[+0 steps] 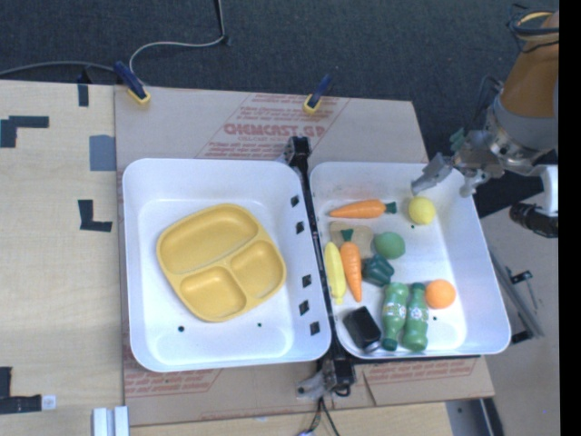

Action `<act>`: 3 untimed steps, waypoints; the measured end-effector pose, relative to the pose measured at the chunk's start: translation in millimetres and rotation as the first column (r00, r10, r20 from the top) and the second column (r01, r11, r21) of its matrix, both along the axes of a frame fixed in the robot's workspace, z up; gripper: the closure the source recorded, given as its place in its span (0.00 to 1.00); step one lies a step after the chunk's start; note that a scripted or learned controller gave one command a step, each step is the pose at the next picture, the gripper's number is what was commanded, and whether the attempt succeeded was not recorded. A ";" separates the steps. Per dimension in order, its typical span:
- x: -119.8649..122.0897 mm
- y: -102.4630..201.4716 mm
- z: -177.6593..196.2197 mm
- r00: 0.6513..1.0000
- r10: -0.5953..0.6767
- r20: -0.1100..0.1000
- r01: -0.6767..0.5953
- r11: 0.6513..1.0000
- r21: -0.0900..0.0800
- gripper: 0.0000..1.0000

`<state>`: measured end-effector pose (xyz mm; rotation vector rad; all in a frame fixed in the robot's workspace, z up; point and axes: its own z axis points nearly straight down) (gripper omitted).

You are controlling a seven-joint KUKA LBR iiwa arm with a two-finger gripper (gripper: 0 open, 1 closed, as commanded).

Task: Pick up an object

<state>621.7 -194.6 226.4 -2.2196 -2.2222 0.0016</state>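
Gripper (451, 173) above the far right rim of the right bin (481, 271), fingers spread apart, nothing between them. Yellow ball (420, 211) just below it, near but not touching. Also in this bin: two carrots (359, 210), green pieces (388, 245), two green bottles (405, 314), orange ball (439, 293), black block (361, 326). In the left bin (145, 334): yellow divided plate (221, 262).

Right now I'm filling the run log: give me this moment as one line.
stage: approach | gripper: above right bin far rim, holding nothing seen | nearest: yellow ball | left bin: yellow tray
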 end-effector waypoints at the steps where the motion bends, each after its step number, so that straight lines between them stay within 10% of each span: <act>1: 21.5 -27.4 -139.2 1.000 0.002 0.006 -0.002 1.000 0.000 0.00; 2: 21.7 -28.2 -129.0 1.000 0.003 0.007 -0.003 1.000 -0.003 1.00; 3: 46.1 78.0 -113.3 1.000 0.002 -0.003 -0.002 1.000 0.002 1.00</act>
